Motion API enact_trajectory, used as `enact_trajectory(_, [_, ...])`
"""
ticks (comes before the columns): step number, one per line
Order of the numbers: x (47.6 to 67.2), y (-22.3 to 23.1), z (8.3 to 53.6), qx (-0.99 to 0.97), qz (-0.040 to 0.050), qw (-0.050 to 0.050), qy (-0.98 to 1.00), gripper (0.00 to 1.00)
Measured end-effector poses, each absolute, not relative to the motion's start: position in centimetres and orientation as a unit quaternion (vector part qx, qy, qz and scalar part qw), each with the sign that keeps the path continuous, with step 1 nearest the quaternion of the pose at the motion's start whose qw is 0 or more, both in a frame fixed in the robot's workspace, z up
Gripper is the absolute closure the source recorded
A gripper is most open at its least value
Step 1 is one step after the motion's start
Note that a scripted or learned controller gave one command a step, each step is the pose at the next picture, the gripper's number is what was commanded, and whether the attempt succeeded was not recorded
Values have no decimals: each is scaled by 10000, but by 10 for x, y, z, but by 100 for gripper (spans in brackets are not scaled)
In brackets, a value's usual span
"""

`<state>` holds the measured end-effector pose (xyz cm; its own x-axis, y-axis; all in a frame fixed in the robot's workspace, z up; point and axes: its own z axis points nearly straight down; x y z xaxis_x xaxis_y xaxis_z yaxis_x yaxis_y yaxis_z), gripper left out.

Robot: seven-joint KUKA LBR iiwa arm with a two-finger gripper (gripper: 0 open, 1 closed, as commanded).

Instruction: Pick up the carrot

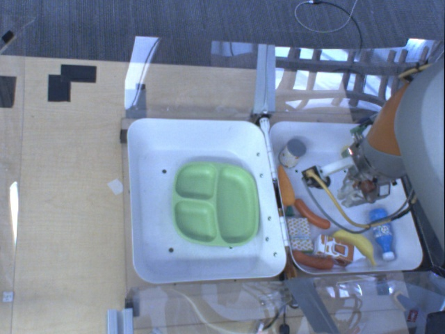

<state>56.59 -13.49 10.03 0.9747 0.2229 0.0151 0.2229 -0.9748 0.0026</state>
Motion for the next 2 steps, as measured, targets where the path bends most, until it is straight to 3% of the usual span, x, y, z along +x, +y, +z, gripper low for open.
enact_trajectory(1, [636,-148,88,9943,38,9,1068,100])
enact_trajectory(2, [659,-89,88,9946,44,-3,1035,100])
